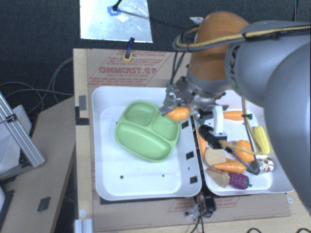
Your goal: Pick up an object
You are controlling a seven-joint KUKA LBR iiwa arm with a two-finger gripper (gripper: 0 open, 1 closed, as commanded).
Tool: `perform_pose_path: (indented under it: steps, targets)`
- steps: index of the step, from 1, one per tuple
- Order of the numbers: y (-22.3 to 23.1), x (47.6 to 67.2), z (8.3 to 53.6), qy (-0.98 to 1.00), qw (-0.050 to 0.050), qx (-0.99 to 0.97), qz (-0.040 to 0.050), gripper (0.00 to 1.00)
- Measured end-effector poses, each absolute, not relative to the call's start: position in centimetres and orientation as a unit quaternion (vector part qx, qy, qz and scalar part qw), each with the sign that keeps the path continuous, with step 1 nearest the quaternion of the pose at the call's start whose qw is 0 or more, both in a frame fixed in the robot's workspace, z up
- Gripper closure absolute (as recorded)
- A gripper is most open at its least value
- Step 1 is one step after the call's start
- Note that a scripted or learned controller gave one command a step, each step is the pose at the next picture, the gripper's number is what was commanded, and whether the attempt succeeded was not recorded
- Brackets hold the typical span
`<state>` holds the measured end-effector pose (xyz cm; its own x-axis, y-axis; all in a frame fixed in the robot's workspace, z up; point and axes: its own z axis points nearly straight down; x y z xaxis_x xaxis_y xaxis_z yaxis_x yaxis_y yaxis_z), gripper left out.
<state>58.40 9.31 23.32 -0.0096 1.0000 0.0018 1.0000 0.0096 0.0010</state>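
Gripper [174, 106] sat low over the left bin [104, 144], near that bin's far right corner and just beside the divider between the two bins. A small orange object [178, 113] showed directly under the gripper, at the far right edge of the green divided plate [146, 130]; it appeared to sit between the fingers, so I judged the gripper to be pinching the orange object, though the wrist covered part of the contact and the grip could not be confirmed as firm. The plate lay tilted across the middle of the left bin. The right bin [228, 191] carried the remaining toy food: carrots [229, 167], a corn cob [261, 139], a bunch of grapes [238, 180] near its near edge, and a slice of bread [215, 157]. Step in hand judged to be the lift. To do it well: keep the squeeze constant, rise straight up so the object does not catch on the plate rim or drag the plate, and watch for slip, since the rounded plastic gives little purchase
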Motion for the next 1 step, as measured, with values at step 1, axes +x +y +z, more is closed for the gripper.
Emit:
perform_pose_path:
  steps: [1]
  targets:
    - [9.36, 58.54, 21.36, -0.709, 0.0, -0.705, 0.0005, 1.0]
